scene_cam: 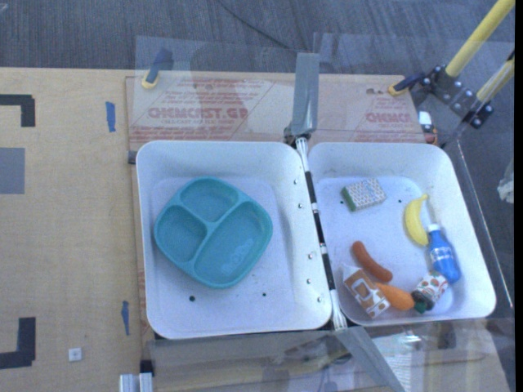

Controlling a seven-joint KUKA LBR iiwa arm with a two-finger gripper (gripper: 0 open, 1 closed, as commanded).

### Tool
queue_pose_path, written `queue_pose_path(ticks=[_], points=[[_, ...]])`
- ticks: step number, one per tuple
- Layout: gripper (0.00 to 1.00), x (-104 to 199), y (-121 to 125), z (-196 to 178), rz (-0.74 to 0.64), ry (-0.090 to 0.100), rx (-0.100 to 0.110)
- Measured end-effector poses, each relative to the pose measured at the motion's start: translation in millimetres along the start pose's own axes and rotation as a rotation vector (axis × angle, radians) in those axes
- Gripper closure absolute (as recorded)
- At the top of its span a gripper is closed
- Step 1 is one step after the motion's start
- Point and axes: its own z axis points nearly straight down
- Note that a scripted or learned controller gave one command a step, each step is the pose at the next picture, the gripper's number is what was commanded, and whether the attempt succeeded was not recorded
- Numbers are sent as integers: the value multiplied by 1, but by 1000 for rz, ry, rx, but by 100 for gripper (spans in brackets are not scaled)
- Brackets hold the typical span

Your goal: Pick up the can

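Currently, left bin [163, 300] holds a teal divided plate [213, 231]. Right bin [470, 207] holds, from left: a checkered green block [364, 193] near the far wall, a sausage [372, 260], a small carton [365, 294] touching a carrot [398, 298], a banana [416, 220], a blue bottle [444, 256]. The small patterned can [431, 287] lies on its side at the near right corner, between carrot tip and bottle.

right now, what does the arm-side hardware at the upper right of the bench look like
At the upper right, two straight, glossy yellow rods slant in from the frame's corner. They meet a black metal clamp bracket with blocky, angular jaws and small bolts. No cables or markings can be made out on them. I cannot tell whether these parts belong to the arm.
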Motion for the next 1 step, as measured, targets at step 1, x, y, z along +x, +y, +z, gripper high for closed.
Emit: queue_pose_path(ticks=[1], points=[[100,-12,-16,-74,-32,0,-1]])
